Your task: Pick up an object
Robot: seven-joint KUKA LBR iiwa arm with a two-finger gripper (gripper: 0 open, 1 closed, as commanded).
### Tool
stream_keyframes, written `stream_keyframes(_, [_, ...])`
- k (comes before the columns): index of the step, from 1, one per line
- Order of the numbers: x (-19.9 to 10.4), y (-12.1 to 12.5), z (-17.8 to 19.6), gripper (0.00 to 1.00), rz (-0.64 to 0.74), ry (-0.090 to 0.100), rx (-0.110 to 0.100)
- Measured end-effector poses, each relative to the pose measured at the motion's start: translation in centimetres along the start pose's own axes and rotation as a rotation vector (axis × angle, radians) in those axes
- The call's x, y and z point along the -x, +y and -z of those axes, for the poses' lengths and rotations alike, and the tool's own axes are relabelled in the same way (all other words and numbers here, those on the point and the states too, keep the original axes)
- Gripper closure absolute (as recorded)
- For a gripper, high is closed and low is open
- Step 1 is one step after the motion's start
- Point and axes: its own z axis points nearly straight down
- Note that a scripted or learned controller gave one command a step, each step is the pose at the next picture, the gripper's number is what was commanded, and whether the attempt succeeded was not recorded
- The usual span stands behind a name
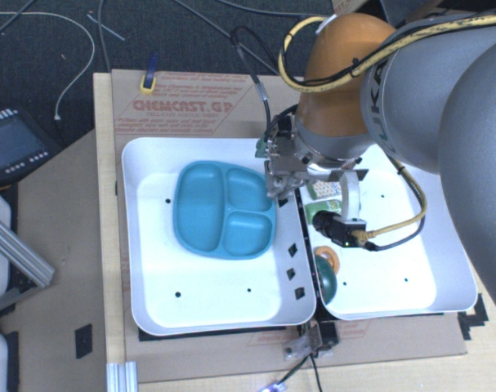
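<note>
Gripper point(282, 188) low over divider between two bins, beside right edge of blue divided plate point(223, 209). Cannot tell if it is released or clenched; wrist hides it. Nothing seen in grasp.

Blue divided plate lies flat in left bin point(149, 284). Right of plate, in right bin point(427, 284): green object point(325, 278), small orange object point(328, 257), partly hidden.

Judgement: pick not yet done; grasp and lift remain.
</note>
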Motion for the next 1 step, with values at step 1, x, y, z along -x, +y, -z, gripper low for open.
stream_keyframes(1, [0.32, 0.06, 0.1, 0.0, -0.005, -0.001, 0.002])
